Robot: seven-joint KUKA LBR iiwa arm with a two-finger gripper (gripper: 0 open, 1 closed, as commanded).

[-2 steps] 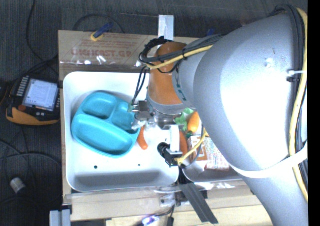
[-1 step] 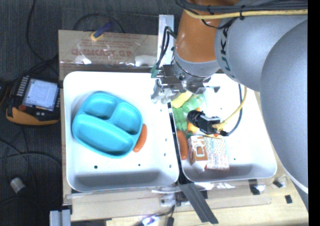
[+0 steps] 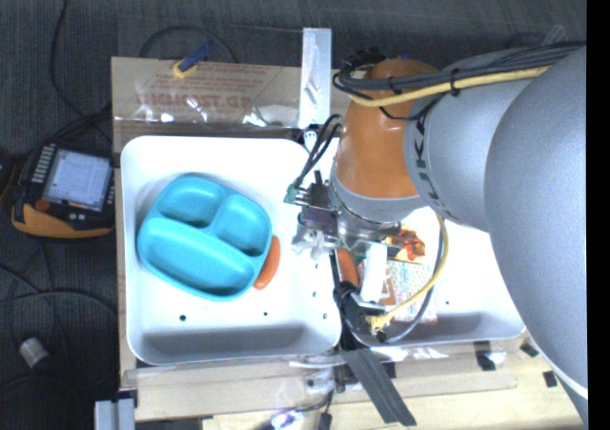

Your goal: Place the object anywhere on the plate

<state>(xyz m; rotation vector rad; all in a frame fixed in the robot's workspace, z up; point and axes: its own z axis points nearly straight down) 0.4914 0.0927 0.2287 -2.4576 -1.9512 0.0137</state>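
Note:
A blue divided plate (image 3: 203, 234) lies in the left white bin (image 3: 152, 323). An orange carrot-like object (image 3: 268, 264) rests against the plate's right rim, on the bin floor. My gripper (image 3: 324, 239) hangs over the wall between the two bins, just right of the orange object. The wrist and cables hide its tips. In the right bin (image 3: 467, 323), a colourful flat packet (image 3: 405, 276) and an orange piece (image 3: 349, 269) lie partly under the wrist.
The grey arm with its orange band (image 3: 381, 147) covers most of the right bin. A cardboard sheet with clear plastic (image 3: 205, 90) lies behind the left bin. A handheld device (image 3: 67, 185) sits on the carpet at left.

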